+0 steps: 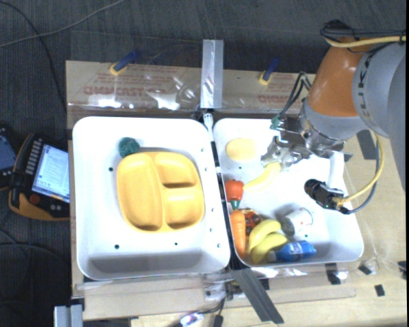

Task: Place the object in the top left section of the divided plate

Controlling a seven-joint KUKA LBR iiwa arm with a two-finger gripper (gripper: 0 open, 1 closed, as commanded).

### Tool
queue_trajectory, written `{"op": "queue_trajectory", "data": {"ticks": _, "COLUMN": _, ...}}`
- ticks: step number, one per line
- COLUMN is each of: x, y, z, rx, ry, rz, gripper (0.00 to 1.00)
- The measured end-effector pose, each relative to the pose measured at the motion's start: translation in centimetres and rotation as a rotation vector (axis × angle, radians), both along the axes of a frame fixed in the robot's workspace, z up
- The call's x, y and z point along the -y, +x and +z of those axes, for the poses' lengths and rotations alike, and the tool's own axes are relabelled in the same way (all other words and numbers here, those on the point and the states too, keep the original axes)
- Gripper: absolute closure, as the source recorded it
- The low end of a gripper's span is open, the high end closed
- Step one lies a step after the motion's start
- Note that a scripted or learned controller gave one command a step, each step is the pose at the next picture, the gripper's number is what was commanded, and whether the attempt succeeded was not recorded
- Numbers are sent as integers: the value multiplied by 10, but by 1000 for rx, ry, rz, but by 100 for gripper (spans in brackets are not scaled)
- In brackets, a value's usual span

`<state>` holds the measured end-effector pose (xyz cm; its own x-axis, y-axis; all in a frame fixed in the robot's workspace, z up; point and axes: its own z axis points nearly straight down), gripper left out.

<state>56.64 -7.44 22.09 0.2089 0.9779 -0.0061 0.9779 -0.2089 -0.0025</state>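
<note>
A yellow divided plate (160, 189) lies in the left bin (95, 244). It has one long section on the left and two smaller ones on the right. A small dark teal object (128, 145) rests just off the plate's top left corner. My gripper (281, 157) is low over the upper middle of the right bin (347, 234). It sits right at the upper end of a pale yellow curved piece (261, 178), which lies slanting down to the left. A pale yellow round object (240, 148) lies just left of the gripper.
The right bin also holds a red-orange piece (234, 189), a carrot (238, 230), yellow bananas (266, 240), a blue bottle (294, 251) and a small grey can (298, 220). A black cable fitting (320, 191) hangs from the arm. A tablet (48, 172) lies left of the bench.
</note>
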Motion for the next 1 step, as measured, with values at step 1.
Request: {"op": "queue_trajectory", "data": {"ticks": 1, "x": -71, "y": 22, "z": -6, "rx": -1, "ry": 4, "rz": 65, "gripper": 100}}
